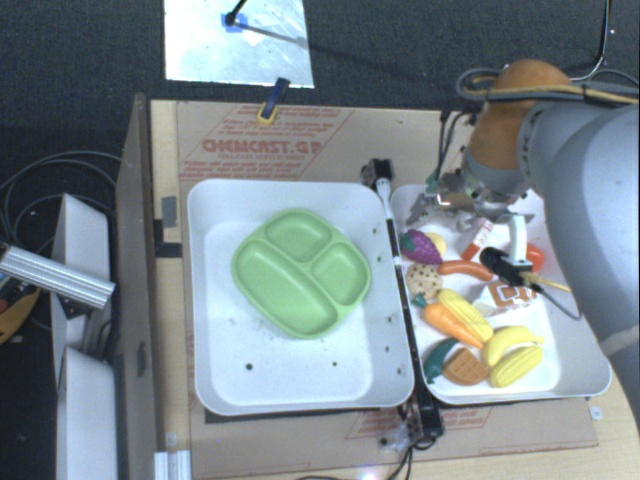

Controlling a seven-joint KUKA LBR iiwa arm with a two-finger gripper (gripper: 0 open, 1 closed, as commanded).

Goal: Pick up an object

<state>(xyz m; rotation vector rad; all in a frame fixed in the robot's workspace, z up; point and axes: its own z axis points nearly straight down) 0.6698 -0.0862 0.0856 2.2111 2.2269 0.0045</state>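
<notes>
- Camera view: two shallow white bins sit side by side on the counter point(250, 128), which is covered with printed cardboard.
- The left bin point(215, 268) carries a green divided plate point(300, 271), lying flat near its middle.
- The right bin point(580, 368) carries a heap of toy food, crowded toward its left wall.
- In that heap, a purple eggplant point(422, 245) lies at about 10 o'clock, with a speckled cookie point(423, 283) just below it.
- An orange sausage point(463, 268) lies across the middle, and a corn cob point(462, 311) beside a carrot point(437, 320) lies below that.
- Two yellow bananas point(512, 353) sit at 5 o'clock of the bin, with a waffle point(465, 367) just to their left.
- The grey arm point(585, 198) comes in from 3 o'clock, its orange band point(510, 108) above the bin's far edge.
- The gripper point(470, 208) hangs over the bin's 12 o'clock end, above the toys; I cannot tell how wide it stands, nor see anything in its grasp.
- A foil-like sheet point(235, 28) lies on the dark floor at 12 o'clock, beyond the counter.
</notes>
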